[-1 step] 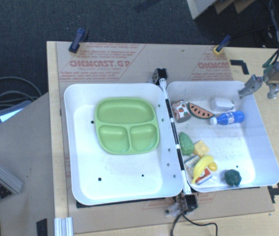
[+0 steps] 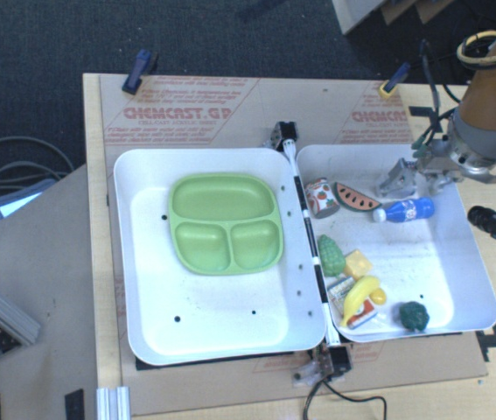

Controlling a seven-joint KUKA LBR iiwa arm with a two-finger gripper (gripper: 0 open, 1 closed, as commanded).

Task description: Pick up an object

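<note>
Two white bins sit side by side on the worktop (image 2: 230,103). The left bin (image 2: 143,313) holds a green divided plate (image 2: 226,221). The right bin (image 2: 466,269) holds a can (image 2: 319,197) near its far left corner, a watermelon slice (image 2: 357,197) just beside it, and a blue bottle (image 2: 405,209) lying on its side. Along the left wall lie a green vegetable (image 2: 330,256), a yellow block (image 2: 357,263) and a banana (image 2: 359,293); a dark green lump (image 2: 414,315) rests near the front edge. The arm (image 2: 488,112) reaches in from the right; its hand (image 2: 402,179) hangs just above the bottle. Whether the hand is wide or narrow cannot be told.
</note>
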